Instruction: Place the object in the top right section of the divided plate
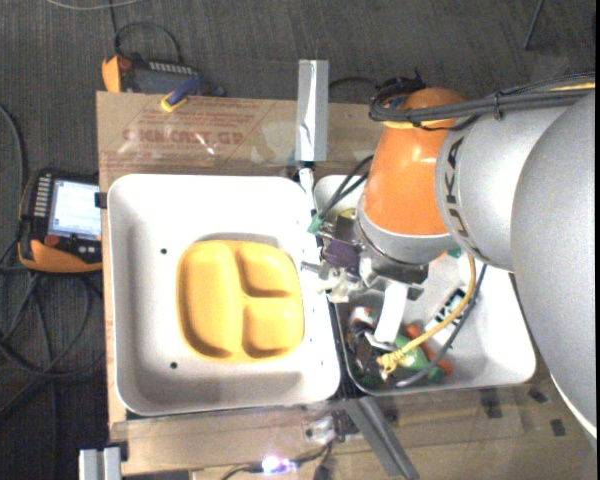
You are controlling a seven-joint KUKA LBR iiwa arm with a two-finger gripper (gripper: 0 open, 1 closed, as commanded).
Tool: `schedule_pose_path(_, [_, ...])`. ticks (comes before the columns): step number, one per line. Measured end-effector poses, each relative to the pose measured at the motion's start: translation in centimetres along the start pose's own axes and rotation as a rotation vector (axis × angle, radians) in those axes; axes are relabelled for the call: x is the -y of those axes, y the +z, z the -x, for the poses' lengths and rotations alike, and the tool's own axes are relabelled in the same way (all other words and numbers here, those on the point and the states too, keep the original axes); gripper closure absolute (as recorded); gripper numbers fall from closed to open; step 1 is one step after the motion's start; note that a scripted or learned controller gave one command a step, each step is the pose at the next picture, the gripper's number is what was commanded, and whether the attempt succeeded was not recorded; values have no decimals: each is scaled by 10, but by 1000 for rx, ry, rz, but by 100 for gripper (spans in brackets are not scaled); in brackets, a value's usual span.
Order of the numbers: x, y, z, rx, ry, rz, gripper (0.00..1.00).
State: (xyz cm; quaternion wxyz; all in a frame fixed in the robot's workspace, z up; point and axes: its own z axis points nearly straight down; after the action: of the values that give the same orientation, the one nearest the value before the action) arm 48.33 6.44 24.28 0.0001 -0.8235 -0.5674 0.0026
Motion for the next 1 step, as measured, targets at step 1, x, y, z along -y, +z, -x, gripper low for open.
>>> schedule_pose_path(1, [-3,61,-38,1,36,-3,100])
